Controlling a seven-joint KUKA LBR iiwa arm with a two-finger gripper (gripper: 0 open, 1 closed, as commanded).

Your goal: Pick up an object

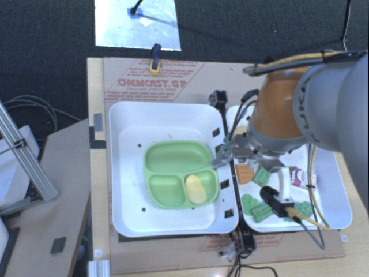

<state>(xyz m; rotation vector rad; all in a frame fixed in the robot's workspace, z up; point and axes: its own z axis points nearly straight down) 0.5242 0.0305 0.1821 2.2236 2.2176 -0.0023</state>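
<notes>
RIGHT BIN, MID-REACH: Your arm (300, 105) hangs over the right bin (340, 212), its wrist covering the end effector (253, 163); you cannot tell whether it is open or closed. The step in hand looks like the reach, and nothing is seen gripped. Just beneath lie a small orange piece (244, 174), ridged green pieces (256, 209) and a white-and-red packet (298, 178). The next move likely calls for a straight drop onto one of them, clear of the bin wall. In the left bin (124, 172), a green tray (176, 160) holds a yellow piece (196, 189).
</notes>
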